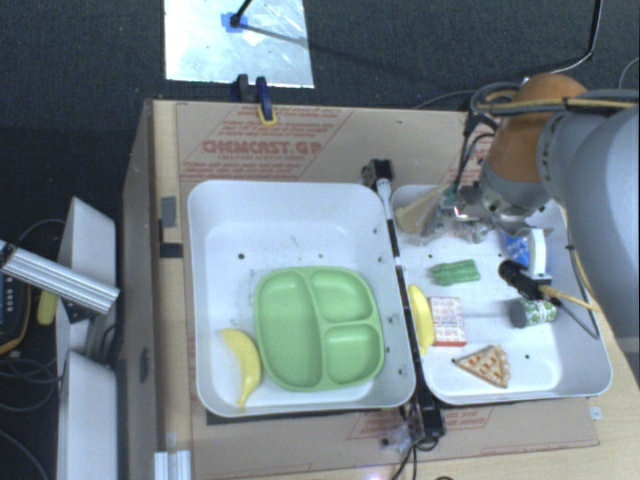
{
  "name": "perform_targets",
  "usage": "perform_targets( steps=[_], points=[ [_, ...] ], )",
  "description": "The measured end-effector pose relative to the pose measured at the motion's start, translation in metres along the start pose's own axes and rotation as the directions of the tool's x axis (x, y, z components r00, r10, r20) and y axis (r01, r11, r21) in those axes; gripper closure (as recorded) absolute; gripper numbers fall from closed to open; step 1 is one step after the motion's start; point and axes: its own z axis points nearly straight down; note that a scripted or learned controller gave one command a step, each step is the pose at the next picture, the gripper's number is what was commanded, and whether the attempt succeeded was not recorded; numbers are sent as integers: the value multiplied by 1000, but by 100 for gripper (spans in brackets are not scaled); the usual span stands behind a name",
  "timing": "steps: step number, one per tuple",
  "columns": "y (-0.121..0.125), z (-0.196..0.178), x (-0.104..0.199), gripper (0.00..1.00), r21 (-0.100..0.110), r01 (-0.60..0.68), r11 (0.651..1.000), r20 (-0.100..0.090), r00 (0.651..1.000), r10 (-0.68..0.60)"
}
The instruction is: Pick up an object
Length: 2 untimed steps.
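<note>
We read red print on the brown board (pixel 275 143) under the bins, something like "CHEMCAST GP", mirrored lines around it too small to make out. We count two white bins: the left bin (pixel 215 298) and the right bin (pixel 580 368), touching along a black divider. Taking the green divided plate (pixel 318 326) in the left bin as our landmark, it has three compartments, and we see one yellow banana (pixel 243 364) just beside its lower left edge. A second yellow banana-like piece (pixel 421 318) stands just right of the plate, across the divider at the right bin's left wall. Touching that piece is one small red and white printed packet (pixel 446 321), its writing too small to read. Farther right of the plate we count one green toy vegetable (pixel 455 271), one pizza slice (pixel 486 365) to the lower right, one small grey-green can (pixel 533 312), and one blue and white item (pixel 528 248) partly under the arm. The gripper (pixel 458 211) sits up and right of the plate, low over the right bin's far left corner, and we cannot tell how it stands or whether anything is in it. The grey arm (pixel 590 158) carries its orange band above.
</note>
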Motion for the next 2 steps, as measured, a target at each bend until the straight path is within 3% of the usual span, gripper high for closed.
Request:
perform_targets(
  steps=[1, 2],
  points=[
    [18, -85, -25, 0, -3, -1, 1000, 1, 1000, 1],
    [-65, 1, -21, 0, 3, -3, 1000, -1, 1000, 3]
  ],
)
